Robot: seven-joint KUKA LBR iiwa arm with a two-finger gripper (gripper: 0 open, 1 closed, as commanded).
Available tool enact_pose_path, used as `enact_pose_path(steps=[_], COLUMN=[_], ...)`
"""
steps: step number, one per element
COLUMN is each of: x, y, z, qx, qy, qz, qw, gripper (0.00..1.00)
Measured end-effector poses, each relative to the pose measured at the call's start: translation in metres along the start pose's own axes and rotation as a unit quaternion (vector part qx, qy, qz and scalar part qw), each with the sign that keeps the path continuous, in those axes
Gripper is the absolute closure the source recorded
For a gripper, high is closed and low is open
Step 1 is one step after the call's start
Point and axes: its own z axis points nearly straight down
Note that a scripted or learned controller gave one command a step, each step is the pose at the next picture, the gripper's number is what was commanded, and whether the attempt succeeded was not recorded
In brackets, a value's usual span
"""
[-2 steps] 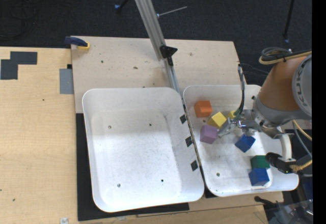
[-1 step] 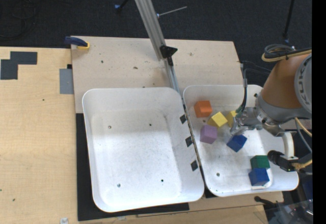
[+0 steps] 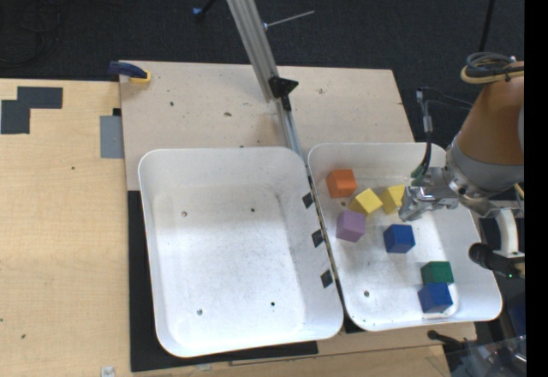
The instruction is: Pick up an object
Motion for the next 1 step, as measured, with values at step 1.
enact_pose_path(steps=[1], x=[-0.0011], y=[0.0009], z=[-0.0449], qx=[0.000], qy=[0.000], qz=[0.000], qw=[1.0000], gripper=[1.00])
